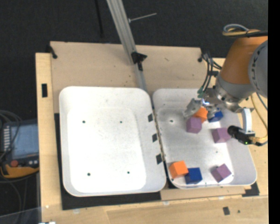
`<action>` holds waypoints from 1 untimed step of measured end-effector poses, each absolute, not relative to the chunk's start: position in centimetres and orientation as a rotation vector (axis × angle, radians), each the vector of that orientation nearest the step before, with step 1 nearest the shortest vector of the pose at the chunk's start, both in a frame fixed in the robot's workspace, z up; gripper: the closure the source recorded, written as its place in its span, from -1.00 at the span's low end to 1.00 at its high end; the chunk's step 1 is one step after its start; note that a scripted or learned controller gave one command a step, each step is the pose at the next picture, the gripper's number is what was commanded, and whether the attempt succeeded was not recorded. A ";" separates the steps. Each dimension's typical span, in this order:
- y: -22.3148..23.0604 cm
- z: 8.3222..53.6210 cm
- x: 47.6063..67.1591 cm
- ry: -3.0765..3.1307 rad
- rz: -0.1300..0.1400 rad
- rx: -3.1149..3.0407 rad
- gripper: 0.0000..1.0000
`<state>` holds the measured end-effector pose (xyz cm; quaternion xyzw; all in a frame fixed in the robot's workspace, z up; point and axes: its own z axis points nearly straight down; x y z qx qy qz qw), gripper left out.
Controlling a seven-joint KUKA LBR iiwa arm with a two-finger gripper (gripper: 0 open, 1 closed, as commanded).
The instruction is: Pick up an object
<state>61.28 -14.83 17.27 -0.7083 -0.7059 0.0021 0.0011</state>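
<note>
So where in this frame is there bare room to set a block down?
The left bin offers bare floor wall to wall. In the right bin, the strip between the purple block and orange block is free. It is crowded under the gripper and along the near wall.

This was a robotics lab. A plywood tabletop [107,62] carried 2 white bins [107,139], the right one holding small coloured test blocks [179,168]. An aluminium mast [123,24] rose behind them, a control pendant [18,146] with cables lay at left, and dark carpet [18,22] surrounded the rig.
</note>
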 end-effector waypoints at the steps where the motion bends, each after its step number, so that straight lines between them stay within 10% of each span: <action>1: -15.5 12.9 61.2 -2.218 0.006 -2.223 -1.00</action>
